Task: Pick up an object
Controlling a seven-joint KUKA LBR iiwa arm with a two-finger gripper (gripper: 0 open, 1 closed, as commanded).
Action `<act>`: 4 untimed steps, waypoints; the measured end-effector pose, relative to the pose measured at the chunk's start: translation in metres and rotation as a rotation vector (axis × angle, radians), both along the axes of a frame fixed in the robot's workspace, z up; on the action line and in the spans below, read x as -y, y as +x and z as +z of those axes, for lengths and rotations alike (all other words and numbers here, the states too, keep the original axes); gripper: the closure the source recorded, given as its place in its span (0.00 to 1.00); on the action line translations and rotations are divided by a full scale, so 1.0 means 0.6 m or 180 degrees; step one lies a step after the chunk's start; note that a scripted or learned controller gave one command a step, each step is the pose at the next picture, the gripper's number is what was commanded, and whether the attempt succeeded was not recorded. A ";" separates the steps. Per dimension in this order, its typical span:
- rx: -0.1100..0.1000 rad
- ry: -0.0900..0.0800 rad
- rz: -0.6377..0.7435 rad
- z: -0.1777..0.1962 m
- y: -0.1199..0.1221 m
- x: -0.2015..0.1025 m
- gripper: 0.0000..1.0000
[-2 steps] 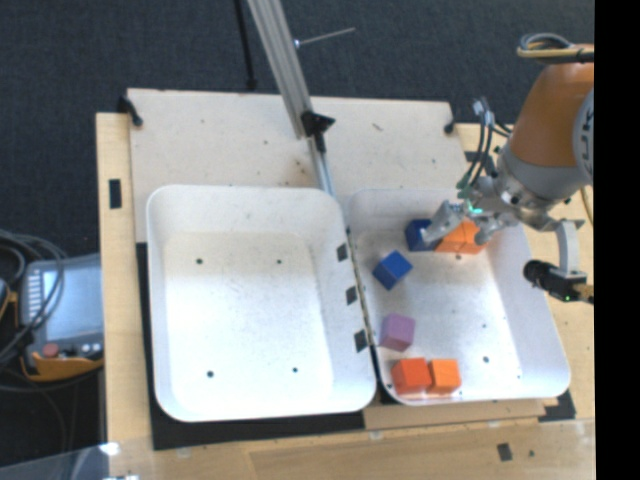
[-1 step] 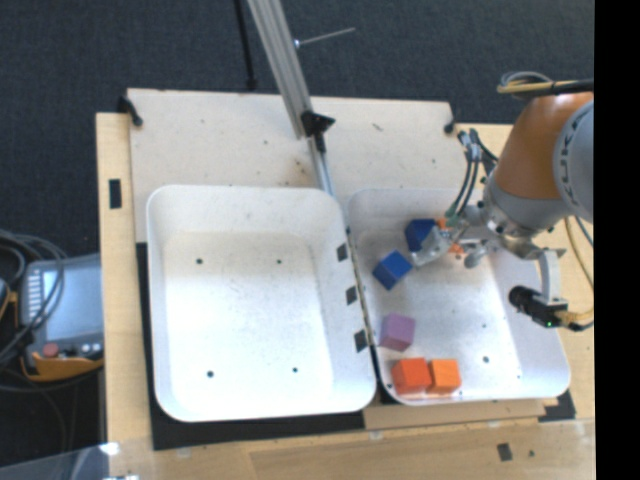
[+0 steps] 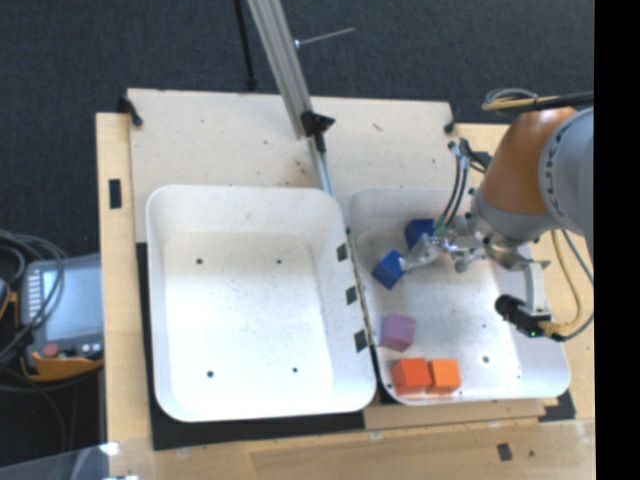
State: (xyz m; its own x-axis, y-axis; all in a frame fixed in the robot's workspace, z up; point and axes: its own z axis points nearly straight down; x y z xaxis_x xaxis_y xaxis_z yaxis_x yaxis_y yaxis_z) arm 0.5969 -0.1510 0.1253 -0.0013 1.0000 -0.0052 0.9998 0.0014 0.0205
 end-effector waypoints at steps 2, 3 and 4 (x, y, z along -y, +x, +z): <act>-0.0040 0.0013 -0.0032 0.000 -0.006 0.000 1.00; -0.0043 0.0010 -0.0015 0.088 0.000 0.019 1.00; -0.0050 0.0014 0.0003 0.129 0.002 0.020 1.00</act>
